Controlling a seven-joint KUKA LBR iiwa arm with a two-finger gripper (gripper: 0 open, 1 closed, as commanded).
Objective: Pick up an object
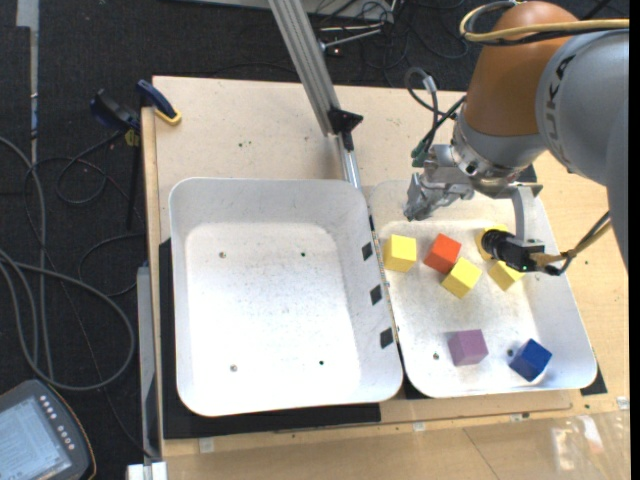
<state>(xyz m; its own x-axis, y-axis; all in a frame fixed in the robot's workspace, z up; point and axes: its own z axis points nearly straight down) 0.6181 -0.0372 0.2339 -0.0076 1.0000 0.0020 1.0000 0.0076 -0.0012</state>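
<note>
Orange cube [443,252], matte, tilted, touching yellow cube [461,277], right bin [560,313]

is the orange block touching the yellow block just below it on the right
Cannot tell. In the camera view the orange block and the yellow block meet corner to edge with no visible gap, but the slanted view cannot confirm real contact.

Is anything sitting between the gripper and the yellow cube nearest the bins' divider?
Nothing visible does. The gripper sits above the right white bin's far end, and the yellow cube lies just in front of it with bare floor between; the orange cube lies beside it.
</note>
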